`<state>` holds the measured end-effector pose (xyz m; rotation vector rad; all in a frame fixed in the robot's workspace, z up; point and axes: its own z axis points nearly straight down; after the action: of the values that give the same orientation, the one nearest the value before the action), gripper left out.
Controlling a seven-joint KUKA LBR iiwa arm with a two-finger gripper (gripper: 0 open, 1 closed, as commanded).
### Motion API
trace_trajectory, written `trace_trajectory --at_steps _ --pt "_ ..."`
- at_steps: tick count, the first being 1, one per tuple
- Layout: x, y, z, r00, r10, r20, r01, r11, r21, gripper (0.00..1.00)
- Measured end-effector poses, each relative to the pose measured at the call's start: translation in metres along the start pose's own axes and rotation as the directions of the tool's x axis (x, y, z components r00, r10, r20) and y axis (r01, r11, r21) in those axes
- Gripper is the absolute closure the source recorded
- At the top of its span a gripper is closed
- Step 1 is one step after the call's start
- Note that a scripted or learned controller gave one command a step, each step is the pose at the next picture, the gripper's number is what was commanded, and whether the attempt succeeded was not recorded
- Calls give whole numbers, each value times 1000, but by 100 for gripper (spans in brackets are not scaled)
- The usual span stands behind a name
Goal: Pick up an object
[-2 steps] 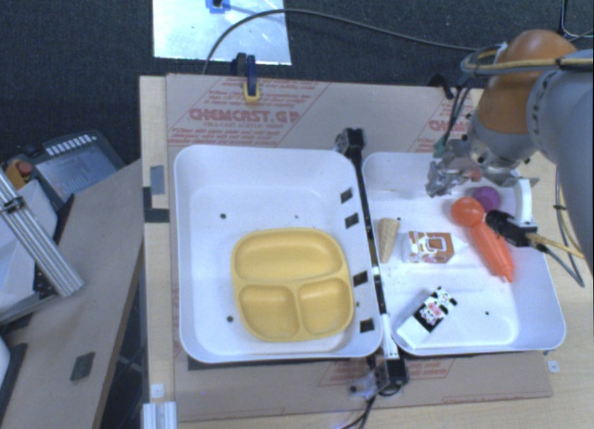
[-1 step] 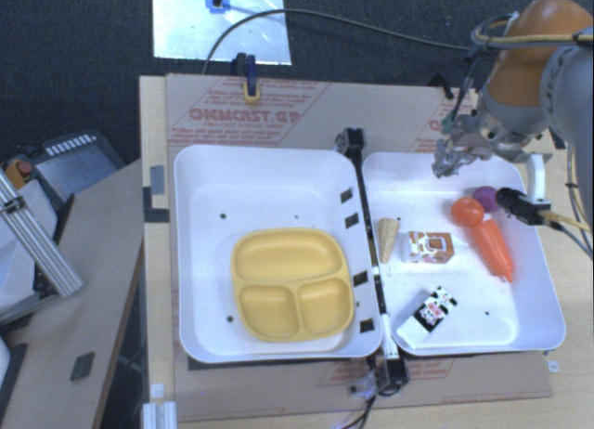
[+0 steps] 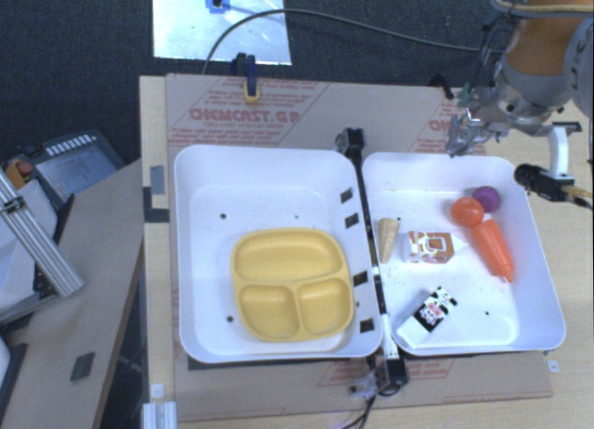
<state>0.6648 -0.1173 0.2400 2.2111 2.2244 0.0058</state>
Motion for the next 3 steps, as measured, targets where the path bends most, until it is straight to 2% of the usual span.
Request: trace_trajectory --at_steps 1,2,3 --pt "0 1 -40 1000 0 0 0 1000 3 100" --pt "49 -17 -22 1000 -1 -1 1 1000 6 100" --pt "94 -31 -24 1000 -2 -2 2 1000 6 100"
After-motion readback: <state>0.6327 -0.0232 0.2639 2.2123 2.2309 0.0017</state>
